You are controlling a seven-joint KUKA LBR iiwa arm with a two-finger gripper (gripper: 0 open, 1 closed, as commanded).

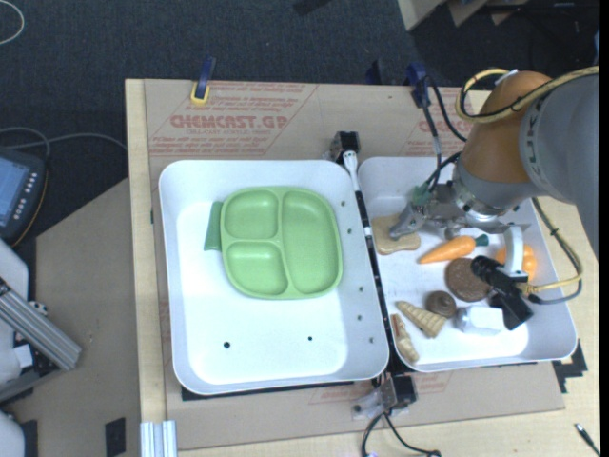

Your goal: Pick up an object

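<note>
We had the arm down over the right bin [547, 346], with the end effector [428, 215] low near the bin's upper-left corner, right by the tan dog-bone-shaped piece [392, 239] and the toy carrot [447, 248]. Honestly we couldn't tell whether it was open or closed, the wrist hid it. Nothing looked lifted, so we figured this was the reach-and-grasp step. Next it needed to close on one item and come straight up. The green divided plate [282, 241] sat alone in the left bin [190, 341]; the cone [422, 316] and brown disc [466, 279] lay nearby.
</note>
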